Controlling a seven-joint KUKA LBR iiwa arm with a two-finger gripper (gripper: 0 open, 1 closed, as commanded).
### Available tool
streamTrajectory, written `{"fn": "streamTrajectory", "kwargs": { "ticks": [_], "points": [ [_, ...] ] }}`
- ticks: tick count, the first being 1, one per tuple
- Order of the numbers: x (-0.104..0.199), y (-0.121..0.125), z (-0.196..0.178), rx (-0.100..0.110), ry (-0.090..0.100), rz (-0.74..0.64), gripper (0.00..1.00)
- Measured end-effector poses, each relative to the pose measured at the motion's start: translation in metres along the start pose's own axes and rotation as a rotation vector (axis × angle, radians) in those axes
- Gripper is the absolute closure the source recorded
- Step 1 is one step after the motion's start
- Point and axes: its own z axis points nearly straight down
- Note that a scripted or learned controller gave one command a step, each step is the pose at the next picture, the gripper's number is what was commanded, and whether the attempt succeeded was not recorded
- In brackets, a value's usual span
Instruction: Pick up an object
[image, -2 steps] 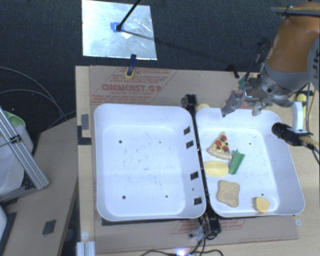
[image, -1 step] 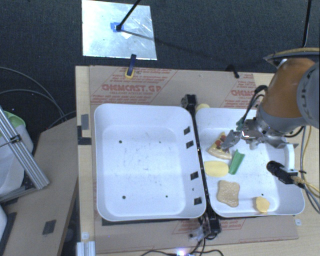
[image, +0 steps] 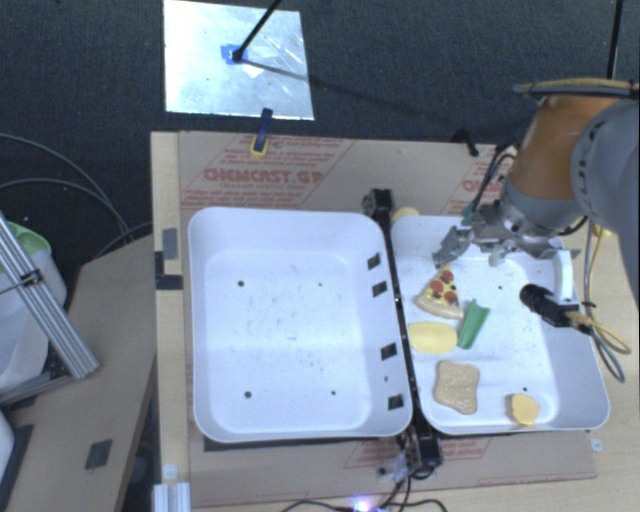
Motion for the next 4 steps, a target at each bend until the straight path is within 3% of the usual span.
{"fn": "streamTrajectory", "kwargs": {
  "ticks": [1,2,3,4],
  "points": [
    [0.008,-0.049,0.077,0.003,0.0,0.003,0.0],
    [0.077,-0.089,-0.027,0.007,0.002,-0.001,0.0],
    [0.029,-0.056,-0.025,0.001,-0.001,0.004,0.0],
    [0.038,-0.044,-0.122,-0.006,0.0,-0.001,0.0]
  ]
}}
